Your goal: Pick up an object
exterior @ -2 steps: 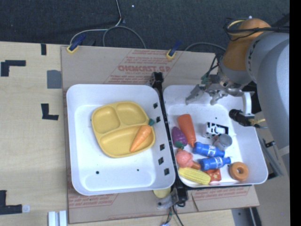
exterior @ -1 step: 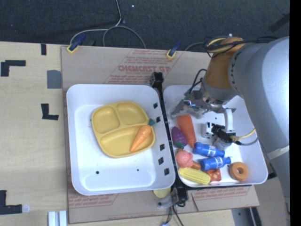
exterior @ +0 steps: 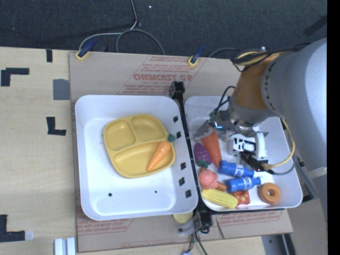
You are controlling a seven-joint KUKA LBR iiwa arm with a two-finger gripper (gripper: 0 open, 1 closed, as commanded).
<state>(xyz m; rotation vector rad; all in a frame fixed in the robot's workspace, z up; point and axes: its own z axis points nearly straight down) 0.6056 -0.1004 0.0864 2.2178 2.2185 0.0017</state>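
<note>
Corn (exterior: 220, 198) lies nearer us than the pincer (exterior: 212, 126), whose state we cannot tell; we should centre over the carrot (exterior: 213, 147) just beside it, then descend straight.

A robot test lab is shown. A big grey robot arm (exterior: 300, 84) is set over a wooden worktop (exterior: 32, 158). A cardboard sheet (exterior: 143, 76) is clipped down on it, black tape marks (exterior: 53, 125) are stuck on, and loose cables (exterior: 130, 33) are seen behind.
</note>
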